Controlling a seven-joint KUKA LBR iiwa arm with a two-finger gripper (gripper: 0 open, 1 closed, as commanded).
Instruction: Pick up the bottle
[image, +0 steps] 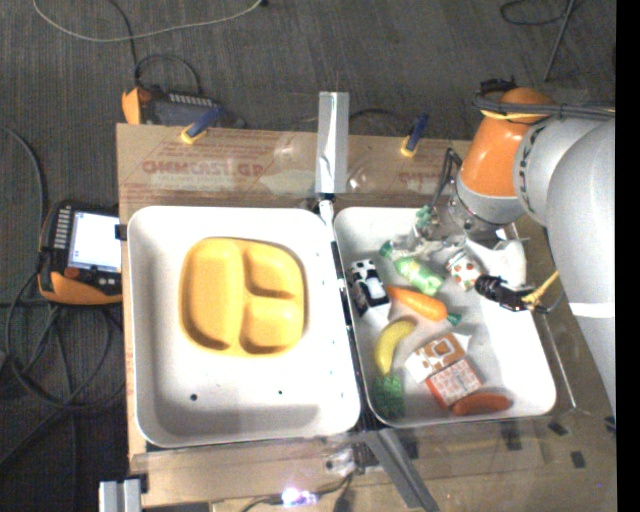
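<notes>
- The surface (200, 160), brown board across the middle of the frame, carries two shallow white bins side by side.
- The arm (570, 190) comes in from the right edge, grey with an orange band, and bends down over the upper part of the right bin (545, 375).
- The left bin (150, 330) fills the centre-left and holds a yellow divided tray (243, 295).
- The right bin is crowded: a red-and-white box (447, 368) at lower centre, a banana (392, 343) to its left, a carrot (418, 303) above that, a small black-and-white toy (369, 284) against the left wall.
- The bottle (412, 266), as I read it, is the small pale-green, clear-looking item lying on its side in the upper part of the right bin, just above the carrot and just below the arm's wrist.
- The pincer (437, 228) hangs at the bottle's upper end; whether it is spread or pressed together I cannot tell, and no contact is clear.
- Handling, as a judgement: it looks light, thin plastic, smooth and likely slippery, liable to dent or roll. Best taken across the middle of the body, square to its long axis, clear of the carrot.
</notes>
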